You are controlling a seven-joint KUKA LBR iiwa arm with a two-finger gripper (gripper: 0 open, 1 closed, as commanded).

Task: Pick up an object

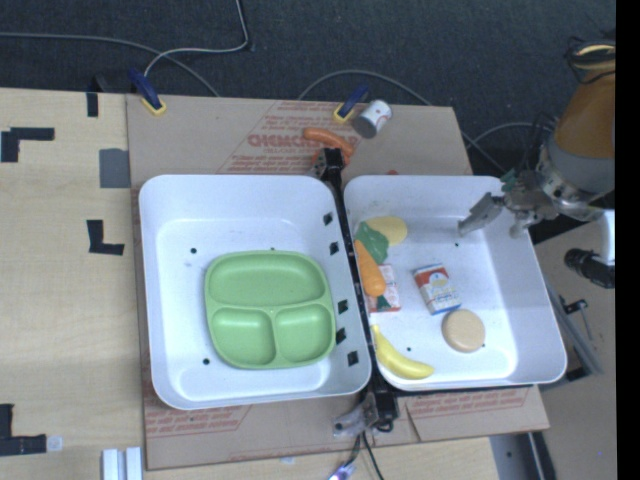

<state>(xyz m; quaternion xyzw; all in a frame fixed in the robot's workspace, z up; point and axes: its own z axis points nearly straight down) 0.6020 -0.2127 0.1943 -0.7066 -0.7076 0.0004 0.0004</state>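
Observation:
The right bin point(500, 368) holds several small items: a yellow lemon-like piece point(390, 230), a green and orange carrot point(372, 263), a flat printed packet point(386, 294), a small red and white carton point(437, 289), a tan round cookie point(464, 330) and a yellow banana point(400, 358). My gripper point(495, 216) hangs over the upper right part of that bin, above the items and apart from them all. Its two fingers stand spread, with nothing between them.
In the left bin point(165, 268) lies a green three-part plate point(270, 308). Behind the bins, on the cardboard, rest an orange tool point(330, 140), a grey roll point(372, 118) and yellow-blue clamps point(150, 93). Cables run over the dark floor at the back.

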